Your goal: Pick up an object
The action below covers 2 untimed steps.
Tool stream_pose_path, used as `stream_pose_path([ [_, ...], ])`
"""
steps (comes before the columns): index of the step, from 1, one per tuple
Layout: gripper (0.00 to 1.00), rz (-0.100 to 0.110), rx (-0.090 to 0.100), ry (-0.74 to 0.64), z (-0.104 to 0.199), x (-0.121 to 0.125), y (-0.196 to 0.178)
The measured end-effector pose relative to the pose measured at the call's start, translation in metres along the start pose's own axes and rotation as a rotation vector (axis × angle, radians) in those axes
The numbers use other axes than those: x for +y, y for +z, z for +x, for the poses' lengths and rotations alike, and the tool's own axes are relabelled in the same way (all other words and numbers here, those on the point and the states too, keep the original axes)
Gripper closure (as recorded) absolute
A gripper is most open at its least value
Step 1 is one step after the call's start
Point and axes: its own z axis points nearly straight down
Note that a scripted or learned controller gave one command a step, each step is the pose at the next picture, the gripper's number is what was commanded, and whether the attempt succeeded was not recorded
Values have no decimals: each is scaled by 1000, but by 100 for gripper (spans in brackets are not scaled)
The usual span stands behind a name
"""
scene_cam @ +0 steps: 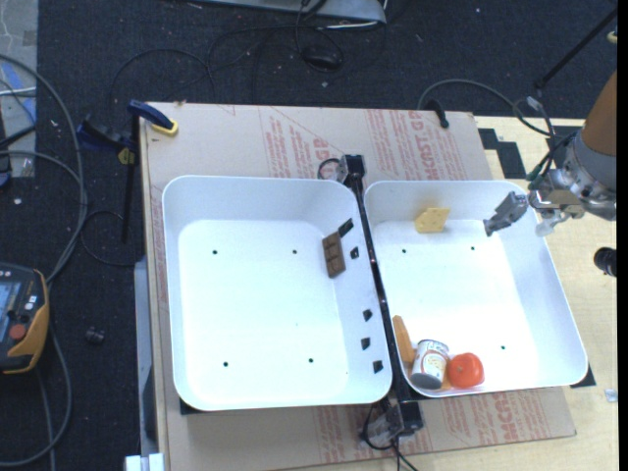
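Smooth glossy white plastic bins (265,194)

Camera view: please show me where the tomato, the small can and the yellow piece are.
tomato (466,369), camera view, middle of its red top.
small can (429,363), camera view, on its side label.
yellow piece (432,221), camera view, its centre.

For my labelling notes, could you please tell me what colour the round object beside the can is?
Red-orange; the tomato shows best in the camera view.

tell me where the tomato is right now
The tomato lies in the right bin's near corner, touching the can, with the carrot just beyond.
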Motion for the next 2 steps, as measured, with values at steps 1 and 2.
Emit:
stream_pose_path([
  [1, 0, -2, 0, -1, 18, -6, -34],
  [2, 0, 2, 0, -1, -1, 45, 12],
])
